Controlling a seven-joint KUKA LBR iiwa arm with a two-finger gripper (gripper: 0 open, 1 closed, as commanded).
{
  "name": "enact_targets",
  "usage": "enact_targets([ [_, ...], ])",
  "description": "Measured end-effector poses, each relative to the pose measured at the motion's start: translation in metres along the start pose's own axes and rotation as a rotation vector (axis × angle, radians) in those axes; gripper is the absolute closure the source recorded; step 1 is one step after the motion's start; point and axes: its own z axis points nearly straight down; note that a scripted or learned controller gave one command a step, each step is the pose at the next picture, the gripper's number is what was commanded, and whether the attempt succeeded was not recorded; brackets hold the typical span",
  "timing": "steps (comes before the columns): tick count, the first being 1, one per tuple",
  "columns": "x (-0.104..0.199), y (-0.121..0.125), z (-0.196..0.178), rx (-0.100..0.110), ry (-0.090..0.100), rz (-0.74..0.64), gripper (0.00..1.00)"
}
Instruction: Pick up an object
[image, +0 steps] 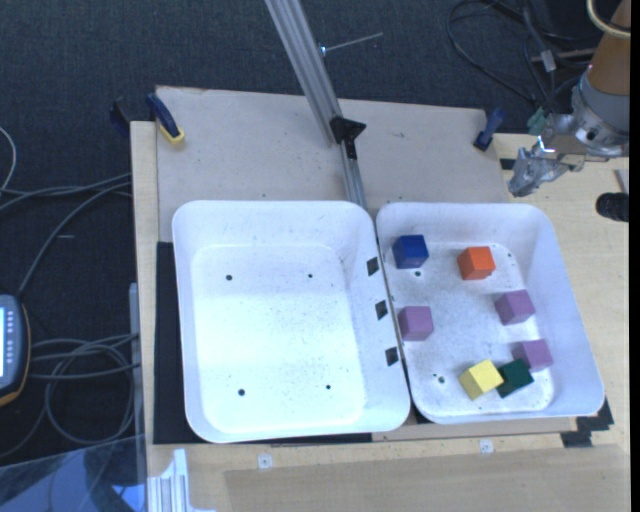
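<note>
Grey metal gripper (527, 180) at two o'clock of the frame, above bare bench outside the right bin's (572, 300) far rim; nothing seen between its tips, opening not discernible at this size. Orange band and grey wrist just up-right of it.

Right bin: shallow, white, speckled, rounded corners. Contents, all small blocks with matte faces:
- orange cube (477, 263), at twelve o'clock in the bin, nearest the gripper yet well apart from it;
- blue cube (409, 251), at eleven o'clock, near the shared wall;
- purple cube (415, 322), at nine o'clock;
- second purple cube (514, 306), at three o'clock;
- third purple block (535, 353), at four o'clock;
- dark green block (516, 377), touching the yellow cube (482, 378), at five o'clock.

Left bin (190, 300): same white moulded shape, faintly speckled floor with four dark dots.

Slanted aluminium bar (320, 85) from twelve o'clock down to the seam between bins. Blue clamps at bench corners (165, 117). Dark carpet and loose cables at nine o'clock.
</note>
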Motion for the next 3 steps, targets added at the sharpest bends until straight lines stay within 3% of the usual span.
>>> enact_targets([
  [3,0.155,-0.017,-0.003,0.008,0.005,-0.005,1.00],
])
